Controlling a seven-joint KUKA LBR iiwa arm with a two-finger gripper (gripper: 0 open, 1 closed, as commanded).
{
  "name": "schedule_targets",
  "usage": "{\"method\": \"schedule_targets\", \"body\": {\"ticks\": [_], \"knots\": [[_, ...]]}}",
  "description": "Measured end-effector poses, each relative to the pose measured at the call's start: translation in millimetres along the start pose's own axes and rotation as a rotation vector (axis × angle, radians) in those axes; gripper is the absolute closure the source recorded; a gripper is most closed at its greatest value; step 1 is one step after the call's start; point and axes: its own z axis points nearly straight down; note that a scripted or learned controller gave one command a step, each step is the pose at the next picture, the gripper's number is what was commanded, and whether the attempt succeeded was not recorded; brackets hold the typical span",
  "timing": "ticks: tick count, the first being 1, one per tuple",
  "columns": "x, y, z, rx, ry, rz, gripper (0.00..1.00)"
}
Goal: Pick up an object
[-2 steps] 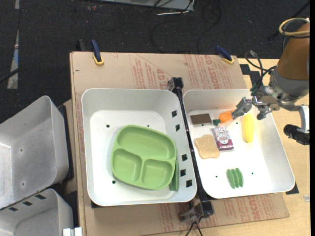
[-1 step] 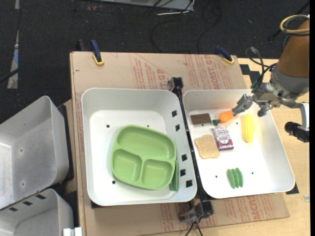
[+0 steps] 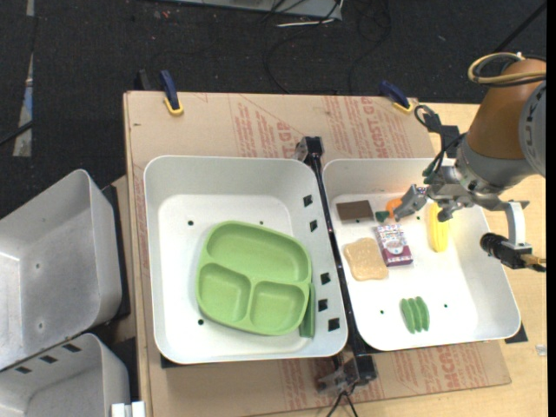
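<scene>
The gripper (image 3: 432, 200) hangs over the far part of the right bin (image 3: 486, 320), low above its floor. Whether it is spread or closed cannot be told, and nothing can be seen held in it. The arm (image 3: 508, 133) enters from the right; its orange band sits above the wrist, and the wrist tilts down and leftward toward the bin. Cables loop off the wrist.

Objects in the right bin:
- An orange piece (image 3: 395, 205) lies just left of the gripper.
- A yellow piece (image 3: 439, 231) lies just below the gripper, long axis running near-to-far.
- A brown block (image 3: 354, 210) lies near the far left corner, long axis left-to-right.
- A purple box (image 3: 393, 244) lies near the middle, long axis near-to-far, tilted slightly.
- A tan slice (image 3: 366, 260) lies touching or just beside the box's left edge.
- A green pod (image 3: 415, 314) lies toward the near edge, well apart from the others, long axis near-to-far.

The left bin (image 3: 174, 198) holds a green tray (image 3: 254, 278) with three compartments, set at a slant.

Both bins rest side by side on a brown board (image 3: 243, 120) held by clamps at its far edge. Two other white tubs (image 3: 52, 259) stand to the left. The floor (image 3: 87, 42) is dark carpet with cables across it.
</scene>
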Motion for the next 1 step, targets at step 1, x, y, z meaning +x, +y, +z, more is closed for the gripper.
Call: {"method": "schedule_targets", "body": {"ticks": [1], "knots": [[0.2,1.1,51.2,-0.006,-0.001,0.004,0.0]]}}
